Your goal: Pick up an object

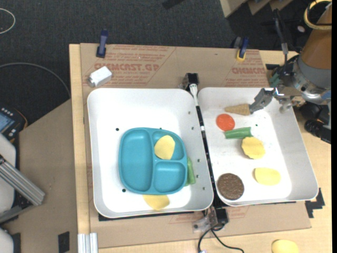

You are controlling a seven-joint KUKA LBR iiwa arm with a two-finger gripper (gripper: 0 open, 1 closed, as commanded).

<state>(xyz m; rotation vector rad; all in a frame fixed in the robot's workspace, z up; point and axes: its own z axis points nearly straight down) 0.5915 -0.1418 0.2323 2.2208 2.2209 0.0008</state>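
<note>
My gripper point(272, 100) hovers over the back right of the right bin point(295, 141), open, with nothing between its fingers. Its left finger point(258, 101) is just right of a tan wedge point(238, 109). Nearer the front lie a red disc point(225, 122), a green stick point(238, 133), a yellow piece point(253, 147), another yellow piece point(267, 176) and a brown disc point(230, 186). The left bin point(102, 141) holds a blue divided tray point(138, 162) with a yellow piece point(164, 147) in its upper right compartment.
A yellow piece point(156, 200) pokes out from under the tray's front edge, and a green piece point(190, 172) lies at its right side. A black divider point(199, 121) runs between the bins. A white block point(100, 76) sits on the board behind the left bin.
</note>
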